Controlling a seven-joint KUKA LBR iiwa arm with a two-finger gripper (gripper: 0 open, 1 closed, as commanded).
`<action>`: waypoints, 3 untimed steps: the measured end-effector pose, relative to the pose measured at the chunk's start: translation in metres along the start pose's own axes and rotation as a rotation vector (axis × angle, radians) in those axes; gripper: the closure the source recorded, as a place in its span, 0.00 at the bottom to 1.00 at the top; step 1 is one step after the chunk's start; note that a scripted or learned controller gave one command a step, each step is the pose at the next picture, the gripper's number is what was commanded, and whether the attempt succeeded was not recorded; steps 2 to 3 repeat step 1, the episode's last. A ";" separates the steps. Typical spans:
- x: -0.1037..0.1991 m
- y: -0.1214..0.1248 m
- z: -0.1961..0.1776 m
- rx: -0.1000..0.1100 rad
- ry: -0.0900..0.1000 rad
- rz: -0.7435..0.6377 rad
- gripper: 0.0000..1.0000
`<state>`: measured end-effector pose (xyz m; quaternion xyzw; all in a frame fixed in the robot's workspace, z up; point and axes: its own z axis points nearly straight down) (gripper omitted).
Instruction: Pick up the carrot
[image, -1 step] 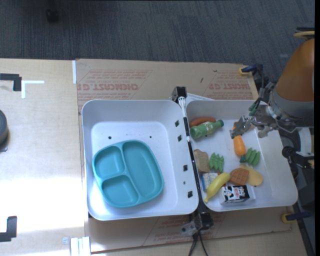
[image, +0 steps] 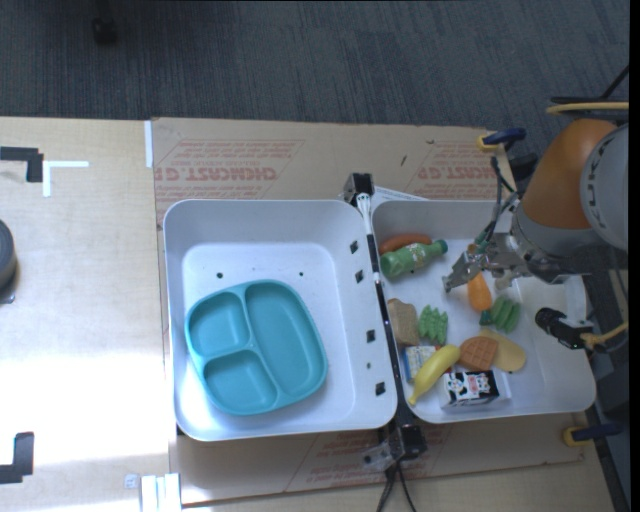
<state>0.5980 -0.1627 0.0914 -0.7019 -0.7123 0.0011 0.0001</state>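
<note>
The carrot (image: 481, 291) is a short orange piece in the right bin (image: 560, 395), with a green leafy bit (image: 501, 315) just below and right of it. My gripper (image: 474, 270) hangs over the right bin, directly at the carrot's upper end and touching or nearly touching it. The metal gripper parts overlap the carrot's top, so whether it is gripped cannot be made out. The grey arm with its orange band (image: 560, 185) reaches in from the right.
The right bin also holds a green bottle (image: 412, 258), a red-orange item (image: 403, 241) behind it, a brown piece (image: 403, 320), a green leafy toy (image: 433, 323), a banana (image: 435, 368), a waffle (image: 479, 351) and a small carton (image: 470, 387). A teal divided plate (image: 257, 346) lies in the left bin (image: 200, 225).
</note>
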 end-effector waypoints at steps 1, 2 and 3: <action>-0.001 0.000 -0.009 0.001 -0.001 0.003 1.00; -0.001 0.000 -0.009 0.001 -0.001 0.003 1.00; -0.001 0.000 -0.009 0.001 -0.001 0.003 1.00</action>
